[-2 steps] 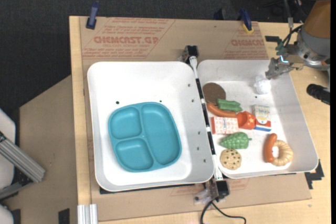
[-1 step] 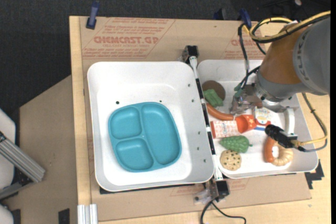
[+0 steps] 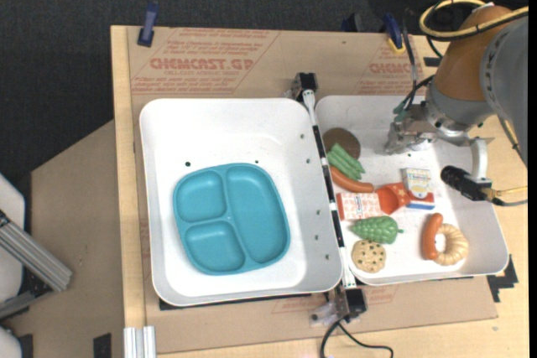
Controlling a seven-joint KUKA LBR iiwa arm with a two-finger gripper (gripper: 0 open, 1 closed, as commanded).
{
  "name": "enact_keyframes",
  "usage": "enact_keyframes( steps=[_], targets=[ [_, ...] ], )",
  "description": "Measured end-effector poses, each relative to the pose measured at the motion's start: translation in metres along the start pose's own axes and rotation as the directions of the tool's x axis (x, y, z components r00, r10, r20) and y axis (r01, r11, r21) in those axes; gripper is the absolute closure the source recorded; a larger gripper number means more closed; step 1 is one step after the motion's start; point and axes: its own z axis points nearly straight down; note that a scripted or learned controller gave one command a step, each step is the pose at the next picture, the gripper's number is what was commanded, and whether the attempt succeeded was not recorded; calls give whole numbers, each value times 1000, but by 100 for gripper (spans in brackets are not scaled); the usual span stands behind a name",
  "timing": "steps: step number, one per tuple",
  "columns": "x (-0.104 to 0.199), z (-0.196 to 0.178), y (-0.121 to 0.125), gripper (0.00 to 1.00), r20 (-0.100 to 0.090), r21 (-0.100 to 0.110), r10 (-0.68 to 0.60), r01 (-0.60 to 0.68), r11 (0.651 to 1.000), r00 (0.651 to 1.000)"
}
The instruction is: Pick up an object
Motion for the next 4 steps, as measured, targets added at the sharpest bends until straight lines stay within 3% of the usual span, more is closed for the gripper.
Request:
enact_keyframes(
  steps=[1,2,3,4],
  targets=[
    [-70,0,-100,0,-2,14,11,-11,1000,1000],
    [-55,-79,-52,0,1,-5,-3,3,1000,1000],
    [15,-160,-61,0,-3,-4,-7,7,1000,1000],
    [16,-33,-138,0,-9,24,4,-4,1000,1000]
  ],
)
